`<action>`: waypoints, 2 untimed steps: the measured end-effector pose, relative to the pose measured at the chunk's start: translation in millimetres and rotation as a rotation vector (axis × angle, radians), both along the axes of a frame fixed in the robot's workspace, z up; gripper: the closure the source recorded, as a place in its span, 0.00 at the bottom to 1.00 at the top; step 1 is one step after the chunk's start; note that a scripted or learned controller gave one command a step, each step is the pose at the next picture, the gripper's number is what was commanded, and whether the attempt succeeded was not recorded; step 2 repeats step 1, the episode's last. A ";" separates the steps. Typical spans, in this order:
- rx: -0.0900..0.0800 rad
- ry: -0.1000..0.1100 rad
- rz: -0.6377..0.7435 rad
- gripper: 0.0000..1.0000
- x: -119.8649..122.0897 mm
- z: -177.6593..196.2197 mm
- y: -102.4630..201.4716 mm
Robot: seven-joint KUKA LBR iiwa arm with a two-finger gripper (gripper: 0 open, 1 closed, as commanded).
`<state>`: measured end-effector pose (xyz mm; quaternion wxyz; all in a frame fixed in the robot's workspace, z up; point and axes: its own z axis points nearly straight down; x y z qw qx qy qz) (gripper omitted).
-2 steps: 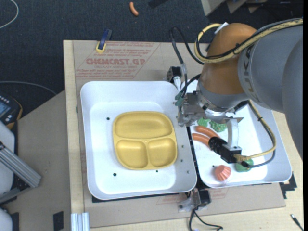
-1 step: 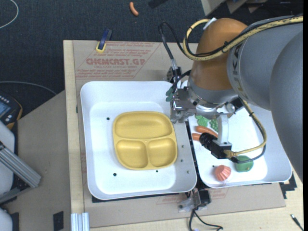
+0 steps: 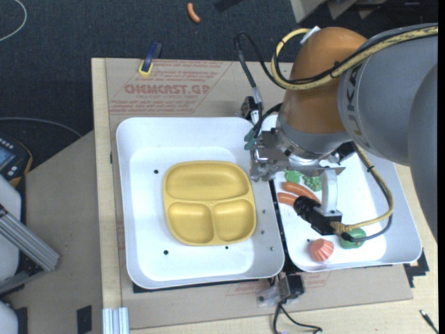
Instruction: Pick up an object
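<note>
- Below the orange wrist band, the gripper [image 3: 300, 186] hangs over the right bin [image 3: 400, 218]; whether it grips anything cannot be told.
- Small toy foods [image 3: 320, 249] lie in that bin.
- Left bin [image 3: 135, 186] holds a yellow divided tray [image 3: 208, 202].

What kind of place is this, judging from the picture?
Probably a robotics lab or test bench, not a kitchen. A large grey arm reaches over two white bins, one holding a yellow divided plate, the other small toy-like food items. Loose cables and dark carpet surround the bench.
</note>
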<state>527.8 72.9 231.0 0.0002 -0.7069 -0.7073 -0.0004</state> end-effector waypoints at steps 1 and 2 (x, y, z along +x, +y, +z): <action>-0.001 0.003 0.000 1.00 6.8 -14.5 9.2; -0.001 0.003 0.000 1.00 6.8 -14.5 9.2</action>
